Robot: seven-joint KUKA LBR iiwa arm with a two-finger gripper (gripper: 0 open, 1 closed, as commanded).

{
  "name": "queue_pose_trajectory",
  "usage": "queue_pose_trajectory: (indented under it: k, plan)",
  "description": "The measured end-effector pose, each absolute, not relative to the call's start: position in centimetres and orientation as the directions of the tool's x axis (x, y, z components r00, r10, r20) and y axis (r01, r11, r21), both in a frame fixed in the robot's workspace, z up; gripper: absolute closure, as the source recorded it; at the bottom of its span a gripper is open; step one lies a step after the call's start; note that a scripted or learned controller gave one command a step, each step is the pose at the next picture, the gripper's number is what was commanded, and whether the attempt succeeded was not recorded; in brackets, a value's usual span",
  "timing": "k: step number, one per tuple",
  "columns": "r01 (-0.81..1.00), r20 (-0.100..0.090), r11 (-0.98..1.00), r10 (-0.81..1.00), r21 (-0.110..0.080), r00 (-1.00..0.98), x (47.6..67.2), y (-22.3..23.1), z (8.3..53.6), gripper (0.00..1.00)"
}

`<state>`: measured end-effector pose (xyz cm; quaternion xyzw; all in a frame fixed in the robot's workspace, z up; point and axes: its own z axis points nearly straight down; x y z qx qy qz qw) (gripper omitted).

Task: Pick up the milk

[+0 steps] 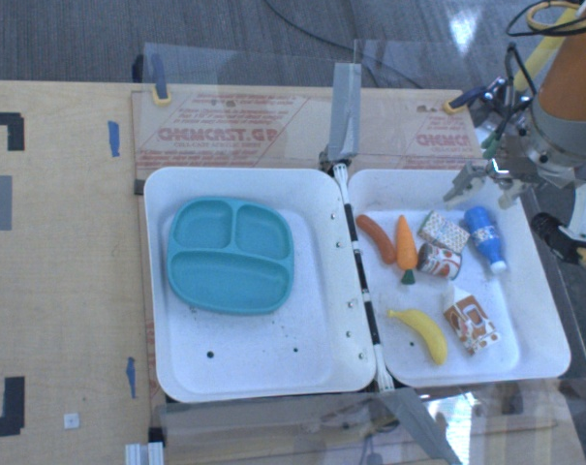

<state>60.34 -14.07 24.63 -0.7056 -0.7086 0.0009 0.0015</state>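
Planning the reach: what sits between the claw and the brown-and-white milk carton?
In the camera view, the blue bottle lies between the claw and the milk carton, in the right bin.

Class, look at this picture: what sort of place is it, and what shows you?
Probably a robot test bench: a robot arm reaches over two white bins, one holding toy food like a banana, the other a blue plate.

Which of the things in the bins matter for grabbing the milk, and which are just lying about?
For the job:
- milk carton, lying in the right bin
- gripper, open above that bin's far edge, holding nothing

Lying about:
- blue bottle
- small checkered box
- can
- carrot
- sausage
- banana
- blue divided plate, in the left bin
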Motion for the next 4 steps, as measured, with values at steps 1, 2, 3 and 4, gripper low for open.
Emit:
queue_pose_trajectory:
  k: [1, 2, 3, 4]
  plan:
    - [0.992, 0.001, 0.127, 0.992, -0.001, -0.127, 55.5, -16.9, 9.1, 0.0]
    - [0.995, 0.0, 0.098, 0.995, 0.008, -0.098, 50.3, -17.1, 8.7, 0.0]
    - [0.996, -0.001, 0.092, 0.996, 0.009, -0.092, 50.4, -17.4, 9.5, 1.0]
    - [1.0, 0.0, 0.012, 1.0, -0.004, -0.012, 53.1, -13.2, 17.6, 1.0]
